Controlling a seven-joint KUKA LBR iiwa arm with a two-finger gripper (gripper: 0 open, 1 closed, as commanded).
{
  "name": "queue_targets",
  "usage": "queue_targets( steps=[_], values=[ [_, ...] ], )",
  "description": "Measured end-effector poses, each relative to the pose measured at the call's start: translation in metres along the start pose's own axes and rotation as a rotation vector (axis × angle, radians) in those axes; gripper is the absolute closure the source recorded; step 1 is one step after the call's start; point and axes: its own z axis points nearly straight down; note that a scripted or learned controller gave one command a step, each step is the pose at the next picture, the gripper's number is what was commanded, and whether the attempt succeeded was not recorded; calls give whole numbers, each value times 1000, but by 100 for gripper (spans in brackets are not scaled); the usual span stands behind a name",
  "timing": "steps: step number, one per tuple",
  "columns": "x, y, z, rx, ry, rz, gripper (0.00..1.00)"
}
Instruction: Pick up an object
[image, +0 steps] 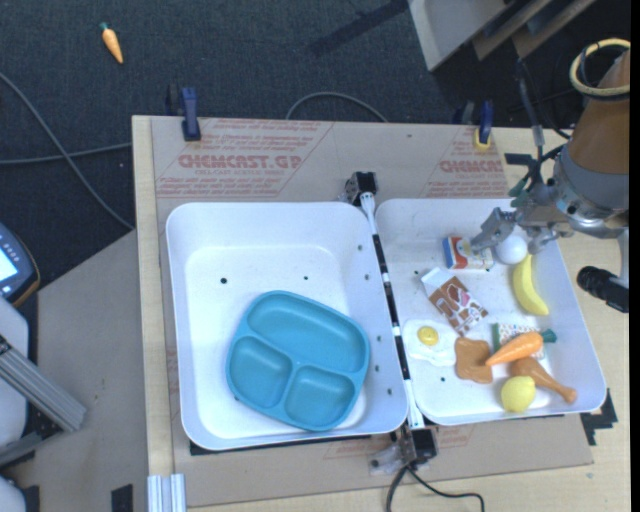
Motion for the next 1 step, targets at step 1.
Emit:
queue_targets(
  steps=[1],
  values=[
    [37, -44, 115, -5, -2, 0, 0]
  ],
)
